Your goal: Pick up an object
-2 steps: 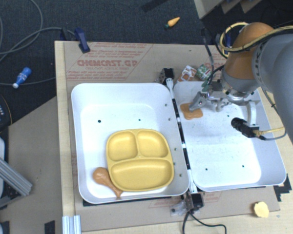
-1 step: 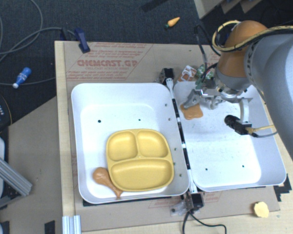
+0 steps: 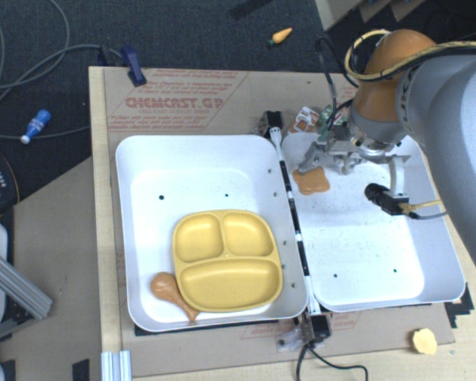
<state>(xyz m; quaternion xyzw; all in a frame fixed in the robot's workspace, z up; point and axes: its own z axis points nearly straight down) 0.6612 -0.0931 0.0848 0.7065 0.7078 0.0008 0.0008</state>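
While the pincer (image 3: 321,159) hangs over the tan piece (image 3: 312,181) at the right bin's (image 3: 365,260) far-left corner | step: reaching | grip: cannot tell | next: close on it, lift.

Things lying in the two bins

A yellow divided plate (image 3: 225,259) lies flat in the left bin, an orange drumstick (image 3: 172,291) touching its corner; a tan, flat piece (image 3: 312,181) rests in the right bin.

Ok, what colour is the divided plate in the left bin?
Yellow, the divided plate, seen clearly in the camera view.
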